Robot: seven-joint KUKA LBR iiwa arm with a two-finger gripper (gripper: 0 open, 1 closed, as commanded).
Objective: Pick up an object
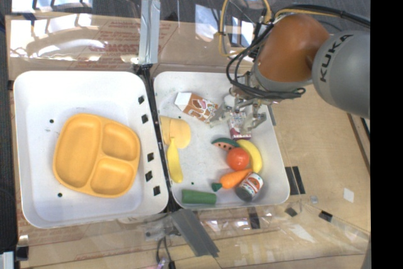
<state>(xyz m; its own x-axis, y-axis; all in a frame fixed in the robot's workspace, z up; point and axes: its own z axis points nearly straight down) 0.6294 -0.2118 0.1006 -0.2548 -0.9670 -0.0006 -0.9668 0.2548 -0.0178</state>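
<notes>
You are hovering the gripper (242,115) over the right bin (277,164) — I cannot tell its state. The nearest object, a watermelon slice (224,143), is lying just below it; be descending straight, avoiding the tomato (238,159) beside that slice.

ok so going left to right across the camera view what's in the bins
yellow tray → yellow scoop → green block → carrot → can
</notes>
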